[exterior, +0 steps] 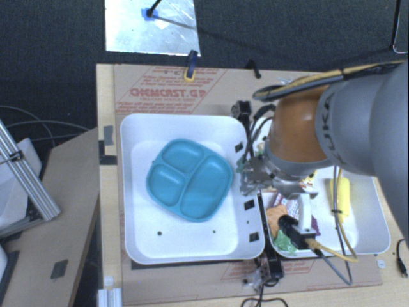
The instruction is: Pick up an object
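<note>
Two white bins sit side by side on a brown cardboard sheet (167, 89) printed with red lettering. The left bin (137, 235) holds a blue plate (190, 179) with three compartments, lying flat about the middle of its floor and touching no wall. The grey arm (364, 123) reaches in from the right, its orange band (294, 130) above the wrist, and the gripper (276, 185) hangs over the left edge of the right bin (376, 234), just beside the wall that parts the two bins. The wrist hides its tip, so whether it is spread or pressed together cannot be told, and nothing can be seen in its hold. In the right bin a yellow object (342, 197), long and narrow, lies to the right of the gripper, running from far to near. Nearer, at the bin's near left corner, are an orange item (276, 217) and a green item (285, 244) close together, partly hidden by the robot. Beyond the bins, at the far side, a shiny silver sheet (152, 18) lies on the dark floor
</note>
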Robot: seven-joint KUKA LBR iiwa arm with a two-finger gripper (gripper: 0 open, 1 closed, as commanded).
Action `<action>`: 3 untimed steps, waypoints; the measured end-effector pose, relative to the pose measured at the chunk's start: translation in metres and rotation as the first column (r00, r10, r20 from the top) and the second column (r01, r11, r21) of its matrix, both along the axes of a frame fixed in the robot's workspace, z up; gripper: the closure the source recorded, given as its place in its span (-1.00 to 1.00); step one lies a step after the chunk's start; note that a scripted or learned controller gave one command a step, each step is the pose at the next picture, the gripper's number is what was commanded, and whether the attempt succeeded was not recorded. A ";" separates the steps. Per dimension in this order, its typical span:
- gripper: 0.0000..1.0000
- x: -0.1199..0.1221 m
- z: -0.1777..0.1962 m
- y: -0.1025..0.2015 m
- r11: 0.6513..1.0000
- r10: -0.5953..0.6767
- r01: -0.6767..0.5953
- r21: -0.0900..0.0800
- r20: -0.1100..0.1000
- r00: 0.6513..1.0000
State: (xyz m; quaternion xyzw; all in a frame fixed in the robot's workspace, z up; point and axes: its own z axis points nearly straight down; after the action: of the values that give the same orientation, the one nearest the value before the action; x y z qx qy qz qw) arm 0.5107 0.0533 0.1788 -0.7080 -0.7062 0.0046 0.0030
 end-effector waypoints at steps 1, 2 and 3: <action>1.00 0.011 0.086 0.007 1.000 0.008 -0.008 0.004 0.021 1.000; 1.00 -0.019 0.126 0.010 1.000 0.007 -0.007 0.004 0.016 1.000; 1.00 -0.016 0.077 0.026 1.000 0.007 -0.007 0.002 0.008 1.000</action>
State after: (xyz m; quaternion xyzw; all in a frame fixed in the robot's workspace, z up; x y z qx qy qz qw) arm 0.4949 0.0788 0.2560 -0.7054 -0.7088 0.0010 0.0010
